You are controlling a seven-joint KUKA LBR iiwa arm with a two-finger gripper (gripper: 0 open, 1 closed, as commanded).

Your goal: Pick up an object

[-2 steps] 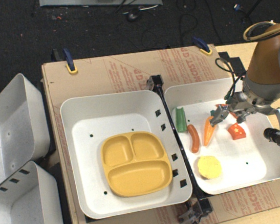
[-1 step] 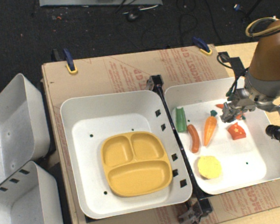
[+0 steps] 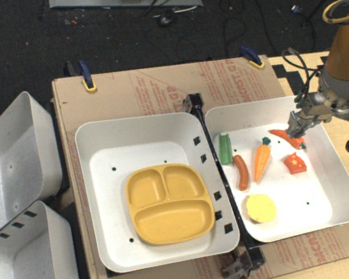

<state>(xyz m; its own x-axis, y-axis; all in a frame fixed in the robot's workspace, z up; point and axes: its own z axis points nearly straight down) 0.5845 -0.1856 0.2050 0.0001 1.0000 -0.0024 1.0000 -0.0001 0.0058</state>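
A red chili pepper (image 3: 288, 138) lies near the upper right wall of the right bin (image 3: 348, 204), directly under the gripper (image 3: 299, 122) of the grey arm (image 3: 343, 63); whether the jaws stand apart or together cannot be told from this slanted view, and nothing shows the pepper lifted or clamped between them. Just below the pepper sits a small red chunk (image 3: 295, 163) (its exact kind is too small to make out); to the pepper's left a carrot (image 3: 261, 159) with a green top lies tilted, and left of that a reddish sausage (image 3: 241, 171) lies lengthwise; a green piece (image 3: 225, 148) stands just beside the bin's left wall, above the sausage. Well below and to the left of the pepper, a yellow round piece (image 3: 260, 208) rests near the bin's lower edge. Farther left of the pepper, past the black divider (image 3: 215, 165) where the two bins meet, the left bin (image 3: 98, 191) holds a yellow tray (image 3: 169, 203) with three compartments, set near the bin's middle. Both bins rest on a sheet of brown cardboard (image 3: 136, 93), clipped at its top edge; cables (image 3: 254, 21) trail over the dark floor above it. Far to the pepper's left, two more white bins (image 3: 14, 190) lean off the bench's side.
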